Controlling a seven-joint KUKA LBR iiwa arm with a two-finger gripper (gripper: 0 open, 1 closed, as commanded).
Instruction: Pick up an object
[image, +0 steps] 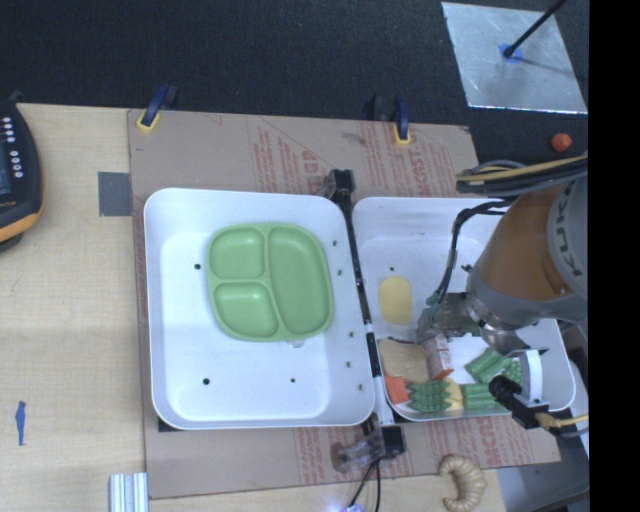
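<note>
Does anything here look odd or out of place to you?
One thing: a tan curled object lies on the bench outside the right bin, while the other small items are piled inside it. The green divided plate sits neatly in the left bin.

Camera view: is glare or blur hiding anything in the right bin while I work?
Camera view: soft overall, with even lighting. The left bin is bright white, without blown-out glare. In the right bin, the arm shadows the clutter beneath it, and the gripper and small items there blur together. The green plate reads clearly.

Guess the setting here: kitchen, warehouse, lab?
Likely a robot lab bench: two white bins on clamped cardboard, a robot arm over toy items, a teach pendant at the left edge.
</note>
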